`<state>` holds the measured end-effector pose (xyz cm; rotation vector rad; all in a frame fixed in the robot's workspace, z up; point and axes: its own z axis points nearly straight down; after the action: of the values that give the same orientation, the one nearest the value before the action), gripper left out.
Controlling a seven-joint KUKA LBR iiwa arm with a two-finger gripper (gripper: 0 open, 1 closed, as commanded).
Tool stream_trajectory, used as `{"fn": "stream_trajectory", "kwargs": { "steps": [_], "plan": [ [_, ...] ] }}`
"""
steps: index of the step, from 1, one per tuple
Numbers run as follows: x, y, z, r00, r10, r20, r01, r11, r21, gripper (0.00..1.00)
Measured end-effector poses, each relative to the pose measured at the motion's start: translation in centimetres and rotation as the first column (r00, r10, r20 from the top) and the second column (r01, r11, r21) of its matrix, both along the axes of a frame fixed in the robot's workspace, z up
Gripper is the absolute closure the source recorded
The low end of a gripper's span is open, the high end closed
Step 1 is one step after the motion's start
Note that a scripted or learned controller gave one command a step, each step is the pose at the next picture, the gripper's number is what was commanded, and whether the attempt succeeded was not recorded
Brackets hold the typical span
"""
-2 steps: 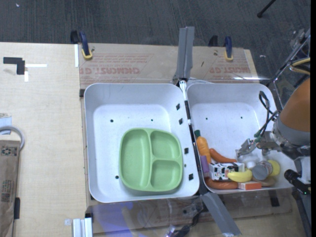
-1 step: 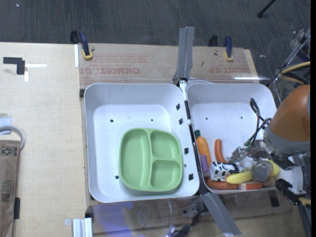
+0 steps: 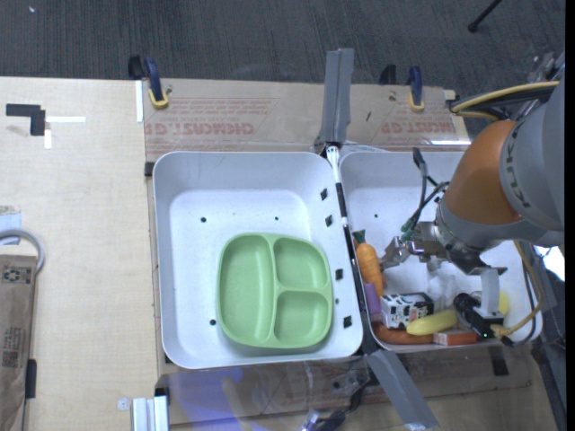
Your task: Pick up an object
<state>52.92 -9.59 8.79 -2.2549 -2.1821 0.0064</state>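
Nearest you, along the lower edge of the right bin [image 3: 355, 173], lie a yellow banana [image 3: 431, 321], a red-orange piece [image 3: 455, 338] just beside it and a black-and-white cow-patterned box [image 3: 402, 309] touching the banana's left end. An orange carrot [image 3: 368, 268] stands along the bin's left wall, just above the box. You have the arm [image 3: 499, 182] coming in from the right of the frame, its orange band over the right bin, and the jaws [image 3: 402, 250] sit low near the carrot, slightly above the box. You cannot tell whether the jaws are spread or pressed together; nothing visibly sits between them. In the left bin [image 3: 171, 241], a green divided plate [image 3: 274, 290] rests at lower centre. Both bins stand on the table [image 3: 72, 196], clamped at the top.
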Motion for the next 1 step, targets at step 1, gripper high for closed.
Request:
{"fn": "stream_trajectory", "kwargs": {
  "steps": [1],
  "plan": [
    [-5.13, -1.48, 1.21, 0.998, -0.062, 0.002, 0.062, 0.998, 0.0, 0.0]
  ]
}}
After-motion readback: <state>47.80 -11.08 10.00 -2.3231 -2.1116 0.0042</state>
